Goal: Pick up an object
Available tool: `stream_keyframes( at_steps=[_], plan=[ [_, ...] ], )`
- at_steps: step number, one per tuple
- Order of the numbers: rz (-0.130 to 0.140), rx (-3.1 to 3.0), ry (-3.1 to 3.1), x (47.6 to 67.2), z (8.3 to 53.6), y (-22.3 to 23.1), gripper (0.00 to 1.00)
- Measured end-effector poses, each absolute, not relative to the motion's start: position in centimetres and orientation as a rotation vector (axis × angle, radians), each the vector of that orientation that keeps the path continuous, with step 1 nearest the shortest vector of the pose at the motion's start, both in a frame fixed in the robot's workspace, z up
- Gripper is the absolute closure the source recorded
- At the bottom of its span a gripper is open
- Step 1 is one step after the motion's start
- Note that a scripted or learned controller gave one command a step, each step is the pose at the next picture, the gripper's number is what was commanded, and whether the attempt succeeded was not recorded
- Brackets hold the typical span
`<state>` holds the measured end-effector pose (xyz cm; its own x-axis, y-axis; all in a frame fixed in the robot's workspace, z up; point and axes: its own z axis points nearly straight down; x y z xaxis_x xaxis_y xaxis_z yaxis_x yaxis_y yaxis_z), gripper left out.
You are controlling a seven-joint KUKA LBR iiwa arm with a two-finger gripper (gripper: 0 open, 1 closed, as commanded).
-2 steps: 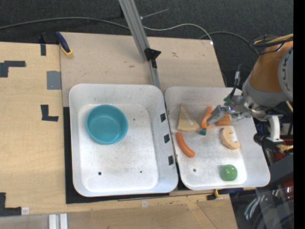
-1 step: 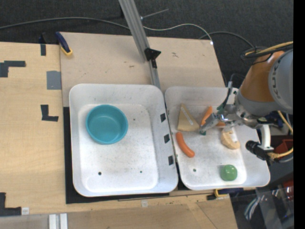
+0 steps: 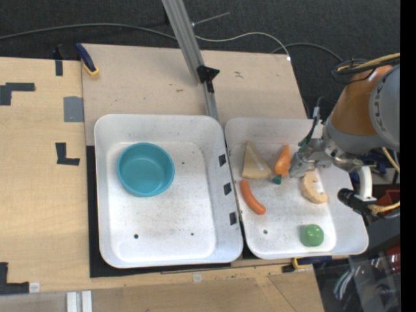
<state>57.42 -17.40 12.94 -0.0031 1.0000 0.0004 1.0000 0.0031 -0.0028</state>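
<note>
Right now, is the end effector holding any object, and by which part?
It cannot be told: the end effector is low beside the carrot, but no object shows clearly within it.

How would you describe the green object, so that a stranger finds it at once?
Look in the right bin, the one holding several small items. At its near corner, away from the others, lies the green ball. It is the only round green thing there.

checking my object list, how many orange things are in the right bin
2. A carrot stands near the bin's middle, beside the gripper. A sausage lies lower left, near the divider. The arm may hide others.
</note>
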Motion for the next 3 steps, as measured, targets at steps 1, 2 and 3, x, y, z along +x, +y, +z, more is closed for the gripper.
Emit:
stream_keyframes(
  at_steps=[1, 2, 3],
  plan=[
    [-0.002, -2.222, -2.224, 57.6, 17.2, -17.6, 1.0],
    [-0.003, -2.224, -2.226, 57.8, 22.9, -18.5, 1.0],
    [-0.003, -2.222, -2.226, 57.9, 26.9, -18.5, 1.0]
  ],
)
